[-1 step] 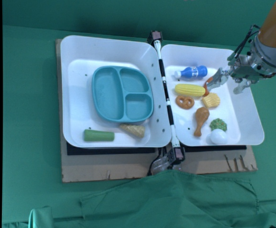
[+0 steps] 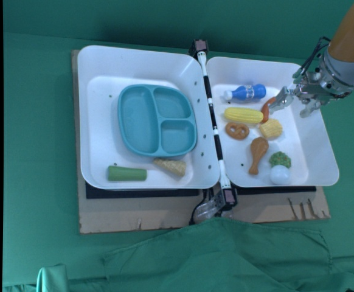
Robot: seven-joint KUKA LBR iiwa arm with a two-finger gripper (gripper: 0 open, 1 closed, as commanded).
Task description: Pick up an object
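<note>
Green cloth (image 2: pixel 225 254) lies rumpled at the near edge of the surface, in front of a cardboard sheet (image 2: pixel 140 215) that carries two shallow white bins side by side. On the left, the left bin (image 2: pixel 98 62) holds a teal divided plate (image 2: pixel 157 120), with a green cylinder (image 2: pixel 127 173) and a yellowish wedge (image 2: pixel 170 166) just in front of it. Across the black divider, the right bin (image 2: pixel 320 157) is crowded with toy food: a blue bottle (image 2: pixel 248 92) at the far side, a corn cob (image 2: pixel 242 115) beside it, a pretzel (image 2: pixel 236 131), a yellow corn piece (image 2: pixel 271 128), a chicken drumstick (image 2: pixel 258 154), a green broccoli (image 2: pixel 280 159) and a white egg (image 2: pixel 280 174) touching it. From the right, the grey arm with its orange band reaches over that bin, its jaws (image 2: pixel 278 102) low above the toys. An orange curved piece (image 2: pixel 266 109) sits right at the jaws' tip, between the corn cob and the yellow corn piece; whether the jaws pinch it, or are spread or pressed together, cannot be told from this angle.
</note>
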